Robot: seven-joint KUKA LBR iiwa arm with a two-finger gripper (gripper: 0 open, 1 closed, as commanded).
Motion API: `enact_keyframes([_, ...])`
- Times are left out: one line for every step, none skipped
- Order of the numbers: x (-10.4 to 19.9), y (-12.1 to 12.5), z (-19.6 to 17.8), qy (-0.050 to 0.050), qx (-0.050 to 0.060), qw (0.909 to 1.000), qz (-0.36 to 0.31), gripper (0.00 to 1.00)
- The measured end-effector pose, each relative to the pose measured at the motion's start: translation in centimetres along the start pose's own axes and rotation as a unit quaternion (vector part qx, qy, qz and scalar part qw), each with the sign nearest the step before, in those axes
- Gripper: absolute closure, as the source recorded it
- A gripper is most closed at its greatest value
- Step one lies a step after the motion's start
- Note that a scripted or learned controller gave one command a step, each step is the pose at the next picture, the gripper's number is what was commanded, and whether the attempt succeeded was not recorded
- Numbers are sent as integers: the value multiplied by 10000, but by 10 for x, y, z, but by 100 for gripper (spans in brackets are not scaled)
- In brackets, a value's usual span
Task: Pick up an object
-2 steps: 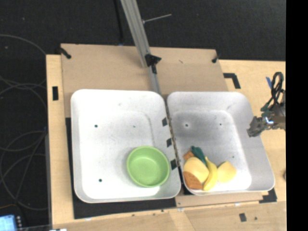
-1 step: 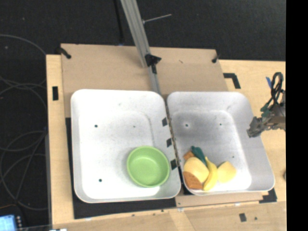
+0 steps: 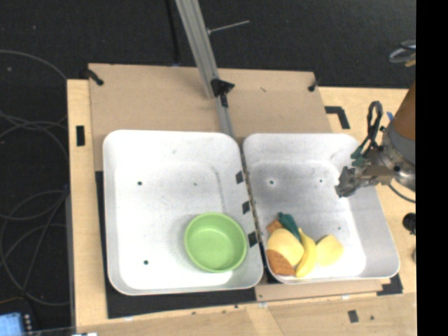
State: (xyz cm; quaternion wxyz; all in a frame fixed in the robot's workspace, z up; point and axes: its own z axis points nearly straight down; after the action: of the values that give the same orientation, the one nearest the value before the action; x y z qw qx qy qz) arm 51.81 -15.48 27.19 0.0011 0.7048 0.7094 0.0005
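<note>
- Where the bench [image 3: 168, 100] carries its two white bins side by side, you have the left bin [image 3: 150, 166] holding one thing: a green bowl [image 3: 215, 241], upright, with its hollow facing up, near the bin's front right corner and just short of the front rim.
- Between the bins you see a grey metal strut [image 3: 199, 44] slanting down from the top edge of the view and ending at the back of the seam where the two rims meet.
- Moving on, the right bin [image 3: 294, 159] keeps its things bunched at the front left corner: a pale yellow rounded object [image 3: 282, 244] with a brown underside [image 3: 278, 262], a yellow banana [image 3: 307, 255] pressed against its right side, a second yellow lump [image 3: 329, 250] touching the banana on the right, and a small dark green piece [image 3: 289, 223] poking out behind them.
- At the right bin's right rim, about midway along it, you find the gripper [image 3: 348, 183] over the bin floor, well apart from the yellow cluster.
- You cannot tell from this view how its tips are set, as they blur into one dark shape; nothing shows between them.
- Behind it, the arm's grey wrist [image 3: 399, 163] runs out to the right.
</note>
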Motion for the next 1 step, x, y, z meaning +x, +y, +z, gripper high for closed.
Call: enact_keyframes([51, -5, -5, 11, 1, 10000, -10, 100])
